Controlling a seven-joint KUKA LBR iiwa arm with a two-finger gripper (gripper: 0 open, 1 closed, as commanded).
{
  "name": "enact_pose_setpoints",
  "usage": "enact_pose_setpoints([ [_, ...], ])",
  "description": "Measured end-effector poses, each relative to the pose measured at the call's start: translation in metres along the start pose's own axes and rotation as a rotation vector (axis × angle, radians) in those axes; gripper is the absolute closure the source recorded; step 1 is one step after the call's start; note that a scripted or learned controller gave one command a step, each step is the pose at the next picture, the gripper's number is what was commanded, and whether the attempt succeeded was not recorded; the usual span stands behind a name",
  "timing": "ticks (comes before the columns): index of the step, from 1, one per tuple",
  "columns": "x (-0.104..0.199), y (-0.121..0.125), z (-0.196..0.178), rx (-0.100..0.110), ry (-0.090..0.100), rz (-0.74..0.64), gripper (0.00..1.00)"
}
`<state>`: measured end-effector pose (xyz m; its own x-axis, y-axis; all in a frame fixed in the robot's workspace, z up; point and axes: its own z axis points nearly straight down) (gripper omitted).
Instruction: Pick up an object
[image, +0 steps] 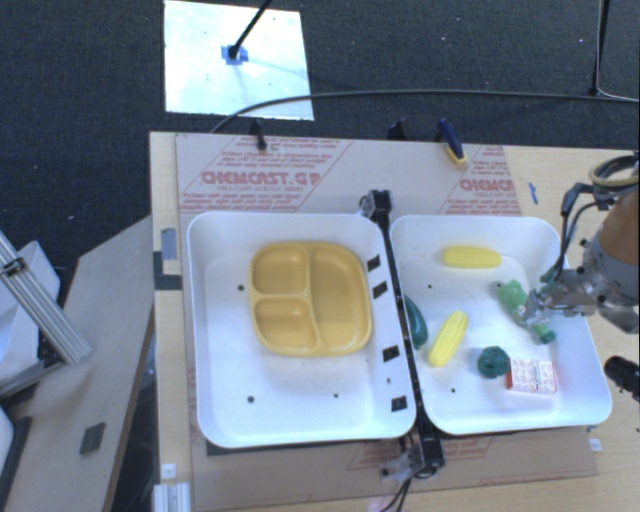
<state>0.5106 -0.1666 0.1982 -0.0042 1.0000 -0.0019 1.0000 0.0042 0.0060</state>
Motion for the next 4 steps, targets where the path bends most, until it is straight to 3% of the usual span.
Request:
enact_pose_setpoints([
  [1,0.0,0.001,-0.025,0.002,0.001,-0.001,1.0],
  [3,0.103,0.037,-0.043,0.002,0.003,-0.005,1.0],
  [4,0.154,0.058,-0.029,0.003,0.003,-0.006,1.0],
])
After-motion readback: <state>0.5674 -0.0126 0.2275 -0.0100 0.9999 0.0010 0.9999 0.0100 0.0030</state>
